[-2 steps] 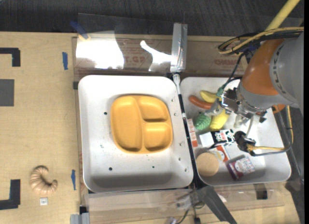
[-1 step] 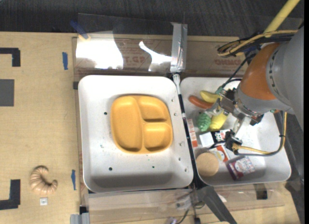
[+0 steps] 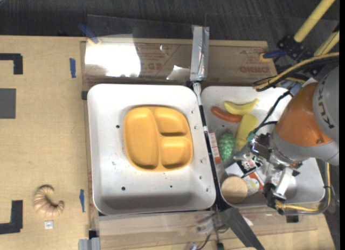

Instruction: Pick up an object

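Noted gripper (image 3: 263, 164) low over the near half of the right bin (image 3: 308, 191), likely lined up for a grab; open or closed cannot be told, wrist in the way. Found likeliest targets just beside it: small printed packet (image 3: 251, 171), then round tan disc (image 3: 234, 188) at the near-left corner. Logged green knobbly piece (image 3: 226, 144), red pepper (image 3: 226, 114) and banana (image 3: 240, 105) along the left wall toward the far edge. Read "KU" on the arm (image 3: 319, 101); packet print too small.
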`<action>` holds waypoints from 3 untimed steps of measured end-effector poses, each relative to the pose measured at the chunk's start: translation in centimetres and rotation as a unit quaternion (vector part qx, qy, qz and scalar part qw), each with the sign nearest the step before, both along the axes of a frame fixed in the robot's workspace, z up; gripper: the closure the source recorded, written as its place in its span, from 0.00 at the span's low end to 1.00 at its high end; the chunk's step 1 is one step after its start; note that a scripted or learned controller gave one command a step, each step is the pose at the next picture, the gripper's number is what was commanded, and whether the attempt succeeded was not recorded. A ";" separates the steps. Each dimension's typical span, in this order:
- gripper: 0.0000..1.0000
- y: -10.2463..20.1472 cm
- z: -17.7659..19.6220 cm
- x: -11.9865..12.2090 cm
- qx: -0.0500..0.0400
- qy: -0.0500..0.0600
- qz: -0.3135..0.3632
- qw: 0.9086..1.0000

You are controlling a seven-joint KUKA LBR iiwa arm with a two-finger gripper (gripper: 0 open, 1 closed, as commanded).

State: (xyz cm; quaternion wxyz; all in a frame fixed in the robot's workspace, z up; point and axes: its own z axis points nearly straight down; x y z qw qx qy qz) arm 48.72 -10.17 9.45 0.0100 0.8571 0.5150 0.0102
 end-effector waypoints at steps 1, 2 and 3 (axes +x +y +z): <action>0.00 0.6 -0.7 6.5 0.003 0.010 -0.031 0.999; 0.00 -2.7 -0.8 10.9 0.001 0.012 0.077 0.997; 0.00 -3.5 -0.6 15.7 0.006 0.032 -0.050 0.998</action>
